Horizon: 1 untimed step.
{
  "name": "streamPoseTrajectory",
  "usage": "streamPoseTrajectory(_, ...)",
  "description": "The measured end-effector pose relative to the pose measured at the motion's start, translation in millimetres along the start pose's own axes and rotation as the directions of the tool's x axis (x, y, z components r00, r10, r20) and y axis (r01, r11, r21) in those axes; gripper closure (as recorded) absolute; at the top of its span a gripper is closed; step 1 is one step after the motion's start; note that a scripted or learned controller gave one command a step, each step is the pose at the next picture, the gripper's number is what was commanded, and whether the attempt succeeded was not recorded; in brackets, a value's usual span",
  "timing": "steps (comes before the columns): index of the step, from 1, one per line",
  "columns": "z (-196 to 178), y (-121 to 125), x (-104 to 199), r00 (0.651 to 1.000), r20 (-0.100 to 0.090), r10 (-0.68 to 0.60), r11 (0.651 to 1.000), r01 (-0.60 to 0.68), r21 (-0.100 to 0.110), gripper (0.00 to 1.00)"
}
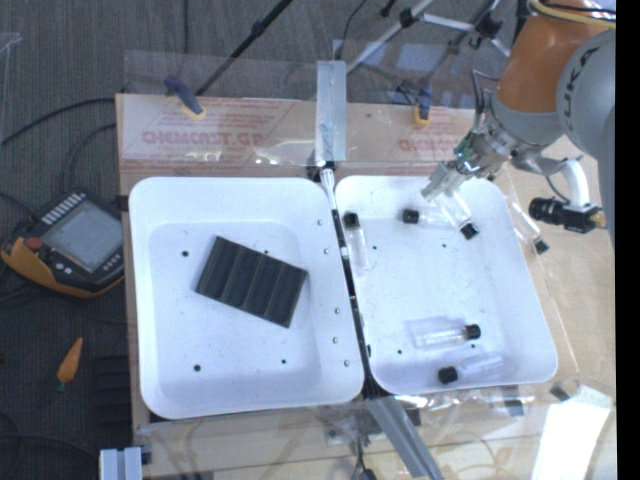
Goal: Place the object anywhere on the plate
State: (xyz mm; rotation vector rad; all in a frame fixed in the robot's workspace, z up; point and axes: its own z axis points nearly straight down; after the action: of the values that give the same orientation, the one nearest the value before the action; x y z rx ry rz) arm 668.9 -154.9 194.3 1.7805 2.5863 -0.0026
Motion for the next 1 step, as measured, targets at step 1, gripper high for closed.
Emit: streamPoseTrajectory(1, -55.8, 26.7, 70.0, 0.990, -0.002, 0.144, 0.990, -0.144, 0.000, 1.00)
